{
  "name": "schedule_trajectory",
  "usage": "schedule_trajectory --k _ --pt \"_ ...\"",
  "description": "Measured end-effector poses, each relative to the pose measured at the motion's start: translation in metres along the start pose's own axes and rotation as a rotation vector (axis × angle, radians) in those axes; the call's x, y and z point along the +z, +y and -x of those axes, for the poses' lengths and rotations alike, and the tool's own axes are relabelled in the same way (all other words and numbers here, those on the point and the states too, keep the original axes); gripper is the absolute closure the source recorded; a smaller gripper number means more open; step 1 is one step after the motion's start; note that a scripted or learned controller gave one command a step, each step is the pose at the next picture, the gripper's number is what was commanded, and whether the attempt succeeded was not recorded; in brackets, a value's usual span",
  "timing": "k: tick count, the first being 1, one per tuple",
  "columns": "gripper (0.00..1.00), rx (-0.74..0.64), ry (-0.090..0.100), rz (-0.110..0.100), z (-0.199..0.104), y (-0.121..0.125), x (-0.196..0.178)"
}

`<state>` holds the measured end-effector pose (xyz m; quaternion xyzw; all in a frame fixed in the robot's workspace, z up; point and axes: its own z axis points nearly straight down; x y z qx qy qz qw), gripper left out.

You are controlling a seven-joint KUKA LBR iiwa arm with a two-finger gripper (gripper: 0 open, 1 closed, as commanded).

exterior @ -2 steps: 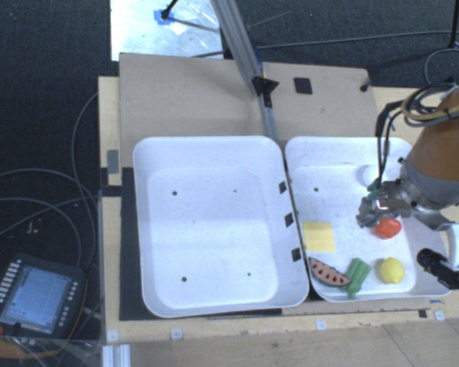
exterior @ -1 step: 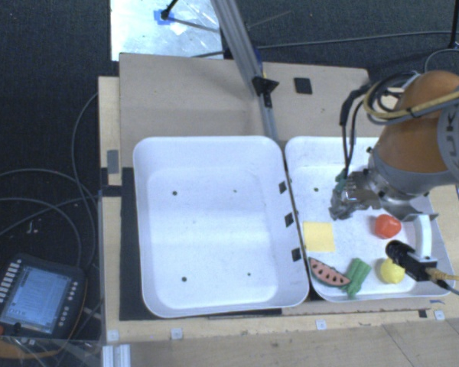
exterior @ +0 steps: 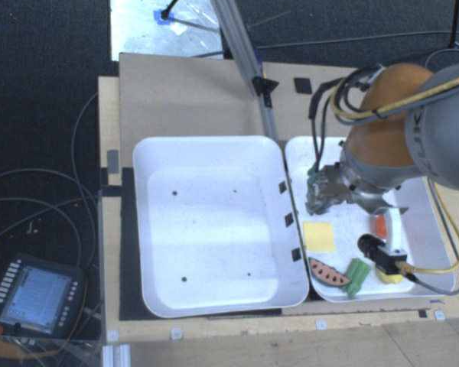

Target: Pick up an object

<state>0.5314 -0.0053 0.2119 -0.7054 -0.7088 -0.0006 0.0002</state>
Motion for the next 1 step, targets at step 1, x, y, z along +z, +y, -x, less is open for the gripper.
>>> schedule_trajectory --k 1 --pt "1.0 -0.001 0.0 0.001 -0.0567 0.0034 -0.0142"
